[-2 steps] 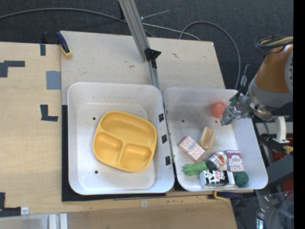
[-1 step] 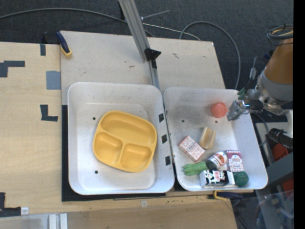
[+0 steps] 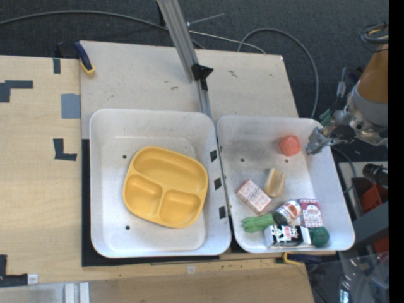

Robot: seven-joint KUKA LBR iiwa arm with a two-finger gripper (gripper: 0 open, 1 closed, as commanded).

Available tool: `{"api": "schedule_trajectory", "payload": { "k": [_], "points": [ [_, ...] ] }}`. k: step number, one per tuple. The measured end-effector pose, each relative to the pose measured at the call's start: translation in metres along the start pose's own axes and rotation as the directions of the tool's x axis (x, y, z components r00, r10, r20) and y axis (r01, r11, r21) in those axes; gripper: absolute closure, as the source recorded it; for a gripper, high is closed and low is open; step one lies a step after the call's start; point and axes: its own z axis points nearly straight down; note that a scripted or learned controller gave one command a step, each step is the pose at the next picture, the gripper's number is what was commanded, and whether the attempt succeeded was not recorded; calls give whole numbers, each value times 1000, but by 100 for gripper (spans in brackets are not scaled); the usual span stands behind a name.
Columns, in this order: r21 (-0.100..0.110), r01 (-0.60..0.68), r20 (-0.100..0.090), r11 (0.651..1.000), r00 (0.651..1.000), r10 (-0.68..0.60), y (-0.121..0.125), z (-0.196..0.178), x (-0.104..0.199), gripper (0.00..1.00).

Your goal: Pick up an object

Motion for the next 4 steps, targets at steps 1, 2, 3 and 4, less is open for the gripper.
{"api": "schedule_trajectory", "payload": {
  "k": [1,2,3,4],
  "points": [
    [4,4,-1,1000,1000,-4,-1,11,49,100],
    [4,6,-3,1000,1000,-6,-14,8,111,100],
    [6,4,-2,1000,1000,-4,-23,21,161,100],
    [6,6,-2,1000,1000,-6,-37,24,222,100]
  ]
}}
